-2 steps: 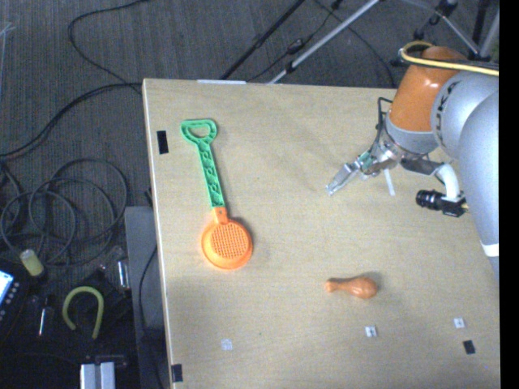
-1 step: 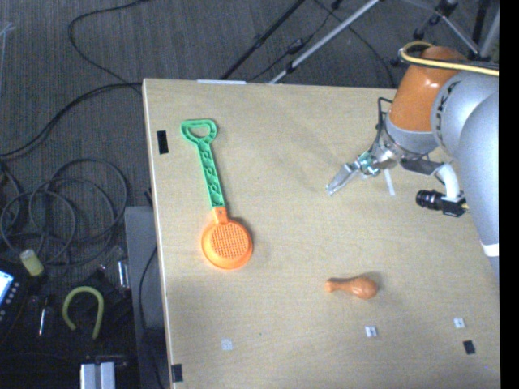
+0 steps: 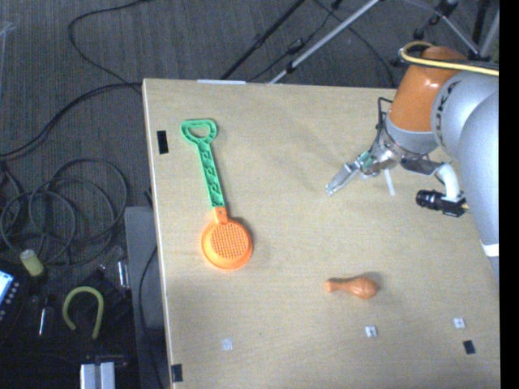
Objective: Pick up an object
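Note:
A toy sieve [image 3: 225, 242] with an orange mesh head and a long green handle [image 3: 208, 164] lies flat on the left part of the light wooden benchtop [image 3: 284, 120]. A small orange drumstick-shaped toy [image 3: 354, 286] lies toward the front, right of centre. My gripper [image 3: 355, 173] hangs below the orange wrist band [image 3: 415, 96] at the right, pointing down and to the left over bare wood. It is above and slightly right of the drumstick, well apart from both toys, and nothing shows in its grasp.
The bench's left edge [image 3: 154, 217] drops to dark carpet strewn with black cables [image 3: 65, 193] and a green hook-shaped item [image 3: 81, 302]. Tripod legs [image 3: 340, 23] cross the floor behind the bench. Small grey markers [image 3: 371, 331] dot the front of the benchtop.

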You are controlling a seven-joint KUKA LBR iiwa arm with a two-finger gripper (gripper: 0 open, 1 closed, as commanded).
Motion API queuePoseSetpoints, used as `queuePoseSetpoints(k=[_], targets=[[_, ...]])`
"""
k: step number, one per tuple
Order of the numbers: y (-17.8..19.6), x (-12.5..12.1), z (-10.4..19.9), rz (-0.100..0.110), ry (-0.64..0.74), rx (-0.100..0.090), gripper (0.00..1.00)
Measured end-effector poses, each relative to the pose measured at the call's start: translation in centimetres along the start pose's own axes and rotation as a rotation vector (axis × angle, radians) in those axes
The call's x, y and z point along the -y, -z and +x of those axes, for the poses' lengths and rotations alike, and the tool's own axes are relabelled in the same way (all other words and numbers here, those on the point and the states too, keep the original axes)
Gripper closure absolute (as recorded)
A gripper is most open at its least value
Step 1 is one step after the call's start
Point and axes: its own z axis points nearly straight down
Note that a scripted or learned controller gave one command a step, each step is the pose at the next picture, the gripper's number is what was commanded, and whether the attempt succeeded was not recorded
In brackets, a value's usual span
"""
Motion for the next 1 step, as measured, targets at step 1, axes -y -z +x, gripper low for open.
queuePoseSetpoints(k=[1], targets=[[0.0,0.0,0.0,0.0,0.0,0.0,0.0]])
